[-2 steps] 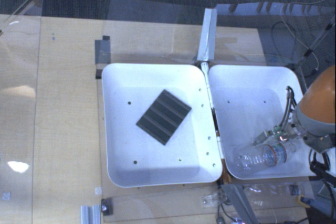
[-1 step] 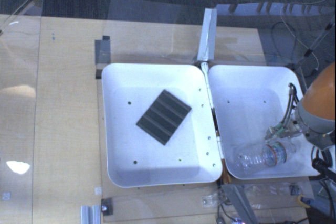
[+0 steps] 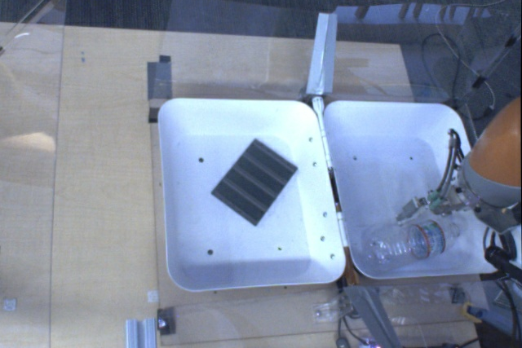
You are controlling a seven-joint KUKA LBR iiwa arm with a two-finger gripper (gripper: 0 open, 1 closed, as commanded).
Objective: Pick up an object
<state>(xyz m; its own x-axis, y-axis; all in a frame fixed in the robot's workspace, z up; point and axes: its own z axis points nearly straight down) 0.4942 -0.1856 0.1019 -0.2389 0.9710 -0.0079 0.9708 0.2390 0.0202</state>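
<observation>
Reaching in from the right edge of the camera view, the grey arm (image 3: 497,175) with its orange band hangs over the right-hand white bin (image 3: 383,134), its wrist low above the bin's near right part. The gripper (image 3: 424,206) points leftward and down toward the bin floor, and thin metal parts and a cable show around it, but whether the claw is released or clenched cannot be told from this angle. Just below the gripper, a clear plastic bottle (image 3: 405,244) lies on its side on the floor of the same bin, close to the near wall, its length running roughly left to right with a faint label band toward its right end. The bottle rests on the bin floor and nothing shows it being between the claw's tips; the tips appear just above its upper side, and whether they touch it cannot be made out. The left-hand white bin (image 3: 188,240) sits beside the right one, the two rims meeting along a narrow seam in the middle. In the left bin a dark grey ribbed slab (image 3: 254,181) lies flat near the centre, turned at a slant so that its corners point toward the bin walls, well apart from the bottle and the arm. Both bins stand on a light wooden bench (image 3: 81,175).
</observation>
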